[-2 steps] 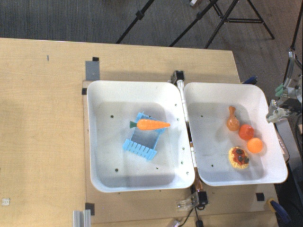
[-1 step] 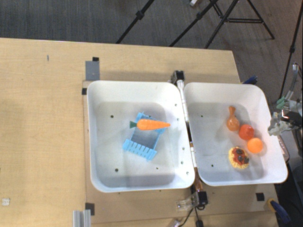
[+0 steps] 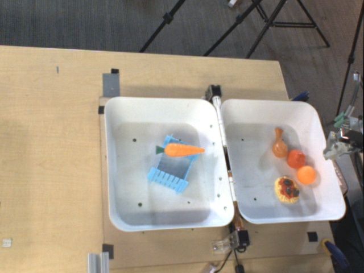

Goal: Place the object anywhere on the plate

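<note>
1. No lettering, labels, brand marks or numbers can be read anywhere from where I stand.
2. The two bins [image 3: 114, 169] and the counter [image 3: 51, 152] bear no legible writing.

One fixed cam above bench [image 3: 51, 152], slanted down on both white bins [image 3: 114, 169], moderately far.

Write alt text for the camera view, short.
An orange toy carrot lies on a blue ridged plate in the left white bin. The right white bin holds four small orange, red and yellow toy foods near its right wall, with the claw at that rim.
</note>
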### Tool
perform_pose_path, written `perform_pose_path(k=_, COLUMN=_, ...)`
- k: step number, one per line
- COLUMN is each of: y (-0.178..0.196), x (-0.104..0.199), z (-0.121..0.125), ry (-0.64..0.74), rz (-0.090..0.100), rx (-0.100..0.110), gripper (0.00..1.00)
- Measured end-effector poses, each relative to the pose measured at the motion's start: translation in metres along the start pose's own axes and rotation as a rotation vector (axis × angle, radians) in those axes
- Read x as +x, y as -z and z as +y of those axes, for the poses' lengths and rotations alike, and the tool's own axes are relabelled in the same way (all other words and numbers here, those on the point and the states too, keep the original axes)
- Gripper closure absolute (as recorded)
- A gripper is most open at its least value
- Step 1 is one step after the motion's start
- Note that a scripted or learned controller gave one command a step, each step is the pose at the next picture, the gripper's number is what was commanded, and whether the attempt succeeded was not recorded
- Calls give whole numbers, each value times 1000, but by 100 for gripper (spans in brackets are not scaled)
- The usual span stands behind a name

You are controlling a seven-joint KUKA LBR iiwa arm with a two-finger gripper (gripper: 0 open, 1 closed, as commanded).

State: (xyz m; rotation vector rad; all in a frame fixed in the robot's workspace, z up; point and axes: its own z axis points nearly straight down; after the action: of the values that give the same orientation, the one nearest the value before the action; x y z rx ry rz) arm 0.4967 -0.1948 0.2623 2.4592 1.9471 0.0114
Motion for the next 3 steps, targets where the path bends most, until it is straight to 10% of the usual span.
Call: perform_pose_path(k=3, y=-55, x=6, z=55, ry=458, rz=-2, rx=4, gripper=100)
